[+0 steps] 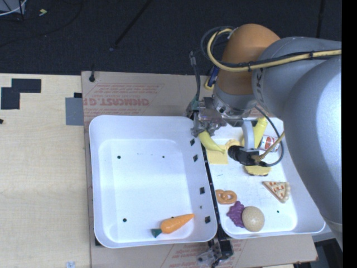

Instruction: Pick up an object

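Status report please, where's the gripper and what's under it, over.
Gripper low at right bin's far left corner, over the banana and cheese slice. No object seen held. Carrot alone in left bin.

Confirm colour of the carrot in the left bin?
Orange body with a green stem end, clear in the camera view: carrot.

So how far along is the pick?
Nothing looks picked yet. The arm is low over the right bin, above the yellow pieces; no grasp is visible. The carrot lies in the left bin, the pretzel and pizza slice lie loose. Grasp and lift remain.
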You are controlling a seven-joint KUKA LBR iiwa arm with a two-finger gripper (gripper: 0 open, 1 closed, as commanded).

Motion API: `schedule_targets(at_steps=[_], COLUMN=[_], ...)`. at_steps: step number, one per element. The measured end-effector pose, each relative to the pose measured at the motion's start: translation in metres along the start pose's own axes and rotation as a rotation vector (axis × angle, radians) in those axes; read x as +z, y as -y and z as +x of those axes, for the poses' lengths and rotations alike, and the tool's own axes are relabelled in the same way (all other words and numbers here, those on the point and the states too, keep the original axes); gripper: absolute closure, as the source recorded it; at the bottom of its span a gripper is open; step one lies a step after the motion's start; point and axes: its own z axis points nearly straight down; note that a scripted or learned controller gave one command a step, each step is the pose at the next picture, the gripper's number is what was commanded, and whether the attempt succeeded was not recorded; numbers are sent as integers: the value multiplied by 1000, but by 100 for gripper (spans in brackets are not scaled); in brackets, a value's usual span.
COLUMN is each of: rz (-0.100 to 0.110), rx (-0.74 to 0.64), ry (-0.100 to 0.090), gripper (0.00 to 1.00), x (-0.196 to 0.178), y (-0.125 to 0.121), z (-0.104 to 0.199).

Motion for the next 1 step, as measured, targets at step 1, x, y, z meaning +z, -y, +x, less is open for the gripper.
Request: schedule_targets(at_steps=[1], rz=[-7], rx=[-2], ry=[-2], gripper=[100], x=[-94], y=[-1], z=[52])
